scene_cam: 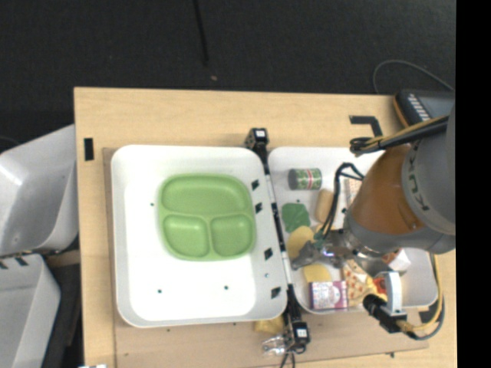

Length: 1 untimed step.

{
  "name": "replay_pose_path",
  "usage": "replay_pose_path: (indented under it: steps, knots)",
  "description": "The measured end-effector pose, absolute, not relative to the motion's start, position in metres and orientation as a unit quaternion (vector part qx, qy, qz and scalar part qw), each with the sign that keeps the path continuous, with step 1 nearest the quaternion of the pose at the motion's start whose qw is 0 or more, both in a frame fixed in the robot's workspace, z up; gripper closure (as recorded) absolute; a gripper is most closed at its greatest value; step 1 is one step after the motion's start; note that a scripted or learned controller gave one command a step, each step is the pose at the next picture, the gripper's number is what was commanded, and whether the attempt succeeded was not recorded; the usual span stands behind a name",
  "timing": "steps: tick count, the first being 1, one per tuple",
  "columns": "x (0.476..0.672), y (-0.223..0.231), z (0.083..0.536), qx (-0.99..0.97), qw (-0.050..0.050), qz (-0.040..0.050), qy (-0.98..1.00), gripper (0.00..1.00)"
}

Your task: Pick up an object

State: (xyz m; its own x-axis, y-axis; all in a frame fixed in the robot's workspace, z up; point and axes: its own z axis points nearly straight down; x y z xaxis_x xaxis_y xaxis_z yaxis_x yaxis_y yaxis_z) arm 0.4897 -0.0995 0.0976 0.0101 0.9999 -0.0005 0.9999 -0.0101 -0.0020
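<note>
Clutter fills the right-hand shallow white bin [414, 159], where the grey arm with its orange band [391, 198] reaches down from the right. Near the bin's far edge lies a small green-and-red can [304, 178] on its side; just beside it is a tan oblong piece [325, 202]. Closer to the divider sits a dark green leafy-looking item [295, 216], and below it a yellow piece [314, 273] lies against a purple-and-white box [328, 294] near the bin's front edge. A packet printed with orange-brown rounds [356, 282] lies right of the box, partly under the arm. The arm's bulk hides much of the bin's right half.

The metal two-finger gripper [304, 249] hangs low over the clutter near the divider, between the green item and the yellow piece. Its fingers look slightly parted, with nothing visibly between them, though glare makes this hard to judge.

In the left white bin [130, 282] rests a light green plastic plate with three compartments [205, 215], well apart from the gripper. Both bins stand on a pale wooden bench [92, 113].
</note>
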Motion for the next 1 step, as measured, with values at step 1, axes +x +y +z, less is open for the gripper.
replay_pose_path:
  steps: [1]
  knots:
    - [0.4897, -0.0995, 0.0976, -0.711, 0.001, 0.0009, -0.704, 0.0]
